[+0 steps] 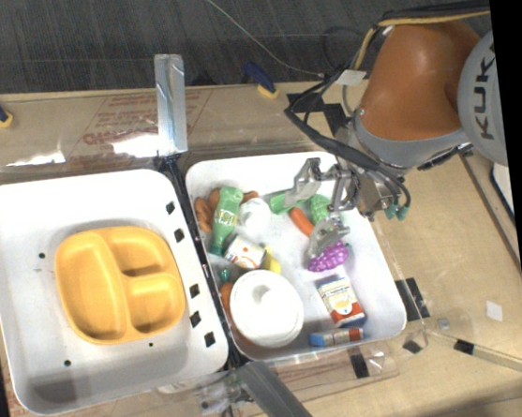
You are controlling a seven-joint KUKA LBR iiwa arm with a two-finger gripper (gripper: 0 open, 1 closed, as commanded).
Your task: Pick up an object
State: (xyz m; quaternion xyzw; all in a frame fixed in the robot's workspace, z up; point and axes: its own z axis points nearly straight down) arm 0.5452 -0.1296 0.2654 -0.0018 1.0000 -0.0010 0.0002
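We've got the gripper (318, 207) hanging over the right bin (381, 264) at about 2 o'clock, fingers spread with nothing between them. The purple grapes (327, 257) sit just below at 6 o'clock from it, the yellow tray (119, 282) in the left bin (10, 281).

- both bins are plain white, left bin (15, 280) and right bin (381, 264)
- divided tray (119, 282) in the left bin is solid yellow
- grapes (328, 258) are purple, sitting right of the white round lid (265, 306)
- small carton (340, 299) below the grapes is white with an orange-red label
- green bottle (227, 207) above the lid
- arm (415, 80) has an orange band, rest grey
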